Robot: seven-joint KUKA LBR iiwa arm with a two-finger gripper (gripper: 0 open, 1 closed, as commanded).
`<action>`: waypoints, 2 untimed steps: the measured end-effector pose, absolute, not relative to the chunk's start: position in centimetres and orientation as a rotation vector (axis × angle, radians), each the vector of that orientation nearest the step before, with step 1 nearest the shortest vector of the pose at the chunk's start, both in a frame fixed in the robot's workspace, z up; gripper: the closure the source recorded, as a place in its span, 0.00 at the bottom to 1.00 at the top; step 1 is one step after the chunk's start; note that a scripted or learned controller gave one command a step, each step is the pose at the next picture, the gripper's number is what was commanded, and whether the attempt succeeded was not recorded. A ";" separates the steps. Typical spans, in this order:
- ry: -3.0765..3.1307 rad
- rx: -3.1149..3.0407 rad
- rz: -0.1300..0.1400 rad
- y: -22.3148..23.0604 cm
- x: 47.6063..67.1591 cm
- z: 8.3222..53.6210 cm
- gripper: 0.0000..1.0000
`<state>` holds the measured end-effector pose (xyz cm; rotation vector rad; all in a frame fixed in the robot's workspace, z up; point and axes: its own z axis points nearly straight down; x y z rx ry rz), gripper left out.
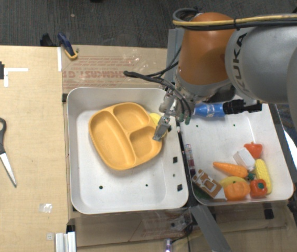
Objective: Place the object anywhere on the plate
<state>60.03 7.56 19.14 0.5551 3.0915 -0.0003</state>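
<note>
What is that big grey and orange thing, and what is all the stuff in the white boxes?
It is a robot arm, seen by one camera looking down from above. At its end is a tool for picking things up. The tool hangs over the right edge of a yellow plastic plate with three sections, which lies in the left shallow white bin. Something small and yellow peeks out beside the tool; whether the tool holds it is unclear. The right shallow white bin holds toy food, such as an orange toy carrot and yellow toy corn.
</note>
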 end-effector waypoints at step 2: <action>3.135 0.074 0.002 3.8 58.3 20.2 1.00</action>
